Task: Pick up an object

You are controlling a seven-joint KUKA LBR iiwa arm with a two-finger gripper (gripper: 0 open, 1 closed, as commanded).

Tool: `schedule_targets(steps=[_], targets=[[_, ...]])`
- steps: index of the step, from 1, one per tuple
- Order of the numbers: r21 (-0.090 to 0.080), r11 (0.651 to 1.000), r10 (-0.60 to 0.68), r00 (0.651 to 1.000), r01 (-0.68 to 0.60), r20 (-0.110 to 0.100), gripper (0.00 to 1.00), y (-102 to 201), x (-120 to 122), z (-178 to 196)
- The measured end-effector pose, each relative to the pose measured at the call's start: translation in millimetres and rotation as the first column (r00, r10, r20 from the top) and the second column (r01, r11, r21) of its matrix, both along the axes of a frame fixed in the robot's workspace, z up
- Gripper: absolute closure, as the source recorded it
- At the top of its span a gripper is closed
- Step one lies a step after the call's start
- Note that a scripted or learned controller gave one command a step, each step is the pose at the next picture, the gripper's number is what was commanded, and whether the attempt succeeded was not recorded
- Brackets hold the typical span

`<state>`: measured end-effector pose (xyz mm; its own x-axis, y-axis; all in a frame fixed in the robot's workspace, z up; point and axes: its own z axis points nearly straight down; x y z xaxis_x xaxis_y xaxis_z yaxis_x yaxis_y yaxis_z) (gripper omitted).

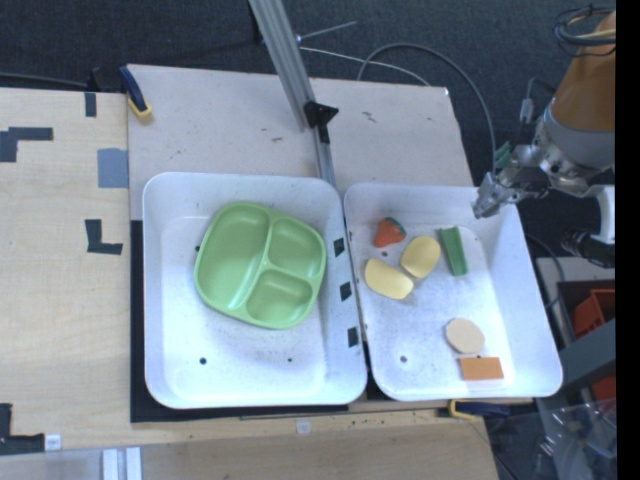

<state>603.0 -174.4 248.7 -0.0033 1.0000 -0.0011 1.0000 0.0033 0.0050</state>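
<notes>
Gripper [487, 200]: over right bin's [525, 268] far-right rim; finger state cannot be told.
Risk: descending here, it may strike the rim, missing the green block [453, 250].

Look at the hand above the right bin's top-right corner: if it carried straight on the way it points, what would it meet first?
The hand points down and left toward the right bin. The green block looks nearest in that line, though depth is unclear; it might reach bare bin floor first.

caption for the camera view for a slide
Claw poised over right bin of toy foods; green divided plate in left bin.
</notes>
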Motion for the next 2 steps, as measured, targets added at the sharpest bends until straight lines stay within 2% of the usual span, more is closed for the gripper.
schedule_targets(steps=[2], targets=[[0.003,1.0,0.004,1.0,-0.004,-0.006,1.0,107,-15,10]])
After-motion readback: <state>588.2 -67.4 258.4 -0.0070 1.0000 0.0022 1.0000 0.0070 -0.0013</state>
